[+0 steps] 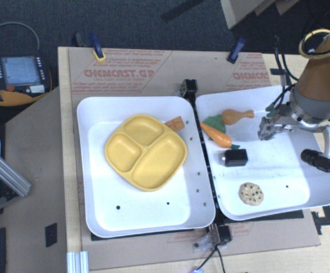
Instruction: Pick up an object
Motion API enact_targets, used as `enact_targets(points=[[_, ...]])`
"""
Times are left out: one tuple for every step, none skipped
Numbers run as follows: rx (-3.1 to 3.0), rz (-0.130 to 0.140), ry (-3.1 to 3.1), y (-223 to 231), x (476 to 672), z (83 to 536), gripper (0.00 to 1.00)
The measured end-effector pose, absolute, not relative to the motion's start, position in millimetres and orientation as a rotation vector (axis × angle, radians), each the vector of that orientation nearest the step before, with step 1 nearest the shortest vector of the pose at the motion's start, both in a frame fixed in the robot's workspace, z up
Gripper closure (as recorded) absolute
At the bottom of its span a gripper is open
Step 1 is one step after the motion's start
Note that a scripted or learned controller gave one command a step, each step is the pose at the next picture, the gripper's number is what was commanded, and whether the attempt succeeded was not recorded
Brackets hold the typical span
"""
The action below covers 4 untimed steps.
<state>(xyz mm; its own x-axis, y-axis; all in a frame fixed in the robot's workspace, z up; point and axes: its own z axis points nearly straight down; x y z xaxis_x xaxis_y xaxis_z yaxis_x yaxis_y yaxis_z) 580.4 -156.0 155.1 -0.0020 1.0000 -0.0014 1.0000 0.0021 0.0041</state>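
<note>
a: cookie [251, 194] first, since it sits at the near rim of the right bin [318, 195], around six o'clock in that bin. just above it, toward the bin's middle, lies a small black block [235, 157].

b: and farther back?

a: at eleven o'clock in the right bin there's a carrot [216, 134], a green leaf piece [215, 122] behind it, and a drumstick [237, 116] toward twelve. the left bin [97, 203] bears a yellow divided plate [146, 151], with a small brown block [175, 124] touching its one o'clock edge.

b: where's the gripper [267, 131]?

a: low over the right bin at about one o'clock, near the drumstick but apart from it. i can't tell how its pincer stands, and nothing shows in it.

b: so which step?

a: i'd judge the approach; nothing is lifted yet. next it likely needs to settle over one item, the drumstick being closest, close on it, then raise.
</note>
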Motion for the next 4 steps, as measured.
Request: enact_targets(points=[[2.215,0.005,2.219,-149.0,575.2,205.1,1.00],[2.215,0.006,2.217,-151.1,566.6,260.9,1.00],[2.217,0.001,2.227,-107.3,567.5,261.0,1.00],[2.218,-0.001,2.230,-62.3,562.5,253.9,1.00]])
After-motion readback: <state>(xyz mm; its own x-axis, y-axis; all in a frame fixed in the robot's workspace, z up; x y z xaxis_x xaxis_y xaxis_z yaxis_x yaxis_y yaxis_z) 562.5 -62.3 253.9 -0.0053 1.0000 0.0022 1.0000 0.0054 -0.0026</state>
